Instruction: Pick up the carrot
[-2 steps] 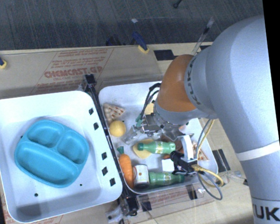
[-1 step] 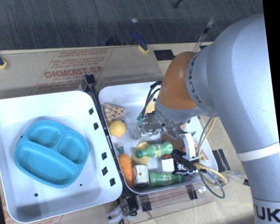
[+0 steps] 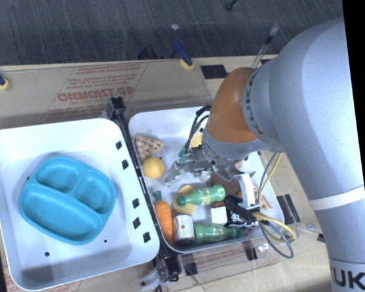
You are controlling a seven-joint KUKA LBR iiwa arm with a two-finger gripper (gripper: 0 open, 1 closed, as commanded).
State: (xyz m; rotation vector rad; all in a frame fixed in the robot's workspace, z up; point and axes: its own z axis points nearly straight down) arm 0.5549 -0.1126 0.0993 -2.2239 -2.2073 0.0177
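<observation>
The carrot [image 3: 164, 221] lies against the left wall of the right bin [image 3: 166, 120], just beside a small jar [image 3: 183, 228] and the green bottles [image 3: 202, 197], while the end effector [image 3: 194, 162] hovers above the middle of that bin, away from the carrot; whether it is spread or pressed together I cannot tell. The tight fit looks risky: a finger could strike the wall or jar. It might also catch a bottle or the lemon [image 3: 152, 167] instead.
</observation>
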